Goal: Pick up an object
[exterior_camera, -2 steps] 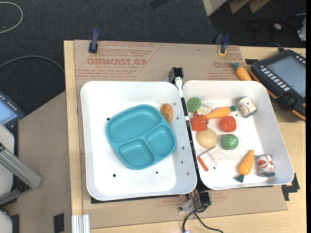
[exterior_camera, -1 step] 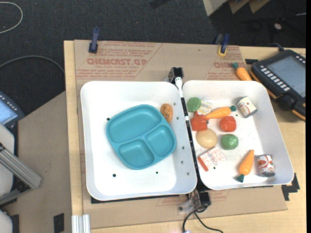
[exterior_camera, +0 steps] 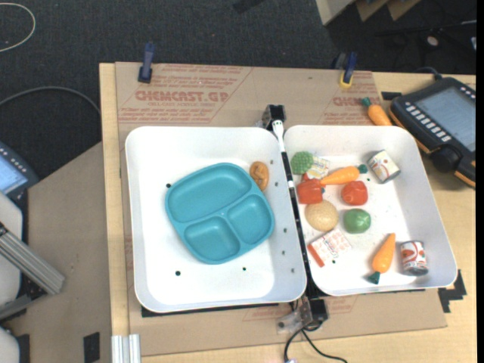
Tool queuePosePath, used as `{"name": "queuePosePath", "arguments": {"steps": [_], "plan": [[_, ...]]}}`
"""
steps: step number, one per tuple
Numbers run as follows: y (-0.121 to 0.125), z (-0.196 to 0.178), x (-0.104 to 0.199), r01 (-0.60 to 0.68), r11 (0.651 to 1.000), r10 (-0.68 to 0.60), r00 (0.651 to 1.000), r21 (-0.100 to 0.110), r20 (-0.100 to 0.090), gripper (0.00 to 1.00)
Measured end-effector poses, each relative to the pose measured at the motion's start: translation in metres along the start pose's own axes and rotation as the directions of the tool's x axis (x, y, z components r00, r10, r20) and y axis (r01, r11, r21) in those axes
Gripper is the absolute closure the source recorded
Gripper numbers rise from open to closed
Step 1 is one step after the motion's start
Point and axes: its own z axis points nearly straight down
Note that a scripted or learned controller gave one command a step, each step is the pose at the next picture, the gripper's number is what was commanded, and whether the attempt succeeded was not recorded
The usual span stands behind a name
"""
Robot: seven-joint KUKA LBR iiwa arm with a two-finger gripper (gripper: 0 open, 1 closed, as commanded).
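Observation:
The right bin holds several toy foods: a green broccoli piece, a carrot, a red pepper, a red tomato, a tan potato, a green lime, a second carrot, a red and white packet and two small cans. In the left bin lies a teal divided plate, with a brown bread roll beside its upper right edge.
A black teach pendant lies at the right edge of the bench. An orange-handled tool rests just behind the right bin. Two clamps hold the cardboard sheet at the back.

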Motion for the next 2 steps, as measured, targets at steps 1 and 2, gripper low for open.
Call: {"name": "queuePosePath", "arguments": {"steps": [1, 2], "plan": [[-0.001, -0.071, 0.001, 0.002, 1.0, -0.002, 1.0, -0.017, 0.006, 1.0], [-0.068, -0.066, -0.001, -0.003, 1.0, 0.003, 1.0, -0.004, 0.001, 1.0]]}}
